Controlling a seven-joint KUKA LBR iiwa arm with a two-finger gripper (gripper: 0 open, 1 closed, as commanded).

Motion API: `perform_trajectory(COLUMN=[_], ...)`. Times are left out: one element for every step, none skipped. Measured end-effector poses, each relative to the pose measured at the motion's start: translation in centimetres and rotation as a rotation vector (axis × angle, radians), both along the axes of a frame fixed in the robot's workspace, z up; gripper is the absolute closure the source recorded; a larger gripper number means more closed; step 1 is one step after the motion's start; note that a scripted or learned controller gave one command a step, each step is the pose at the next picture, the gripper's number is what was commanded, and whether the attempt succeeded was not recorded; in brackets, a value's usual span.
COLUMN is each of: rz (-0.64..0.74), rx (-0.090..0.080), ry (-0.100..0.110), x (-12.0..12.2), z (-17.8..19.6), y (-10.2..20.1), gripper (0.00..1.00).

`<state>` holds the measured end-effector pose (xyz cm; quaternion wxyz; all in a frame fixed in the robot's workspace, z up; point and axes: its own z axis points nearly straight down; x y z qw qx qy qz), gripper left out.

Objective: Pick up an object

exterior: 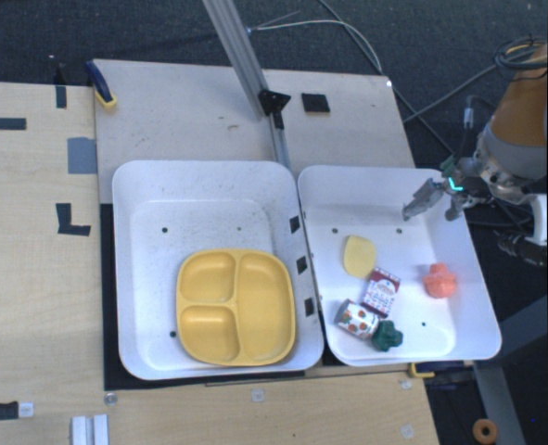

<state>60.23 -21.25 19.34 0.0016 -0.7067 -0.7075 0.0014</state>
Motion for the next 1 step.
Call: perform_trajectory(rz=[0.001], rx=[-0.001], ry=[-0.003], x=[0.09], z=[0.15], y=[0.00], gripper=[0.00])
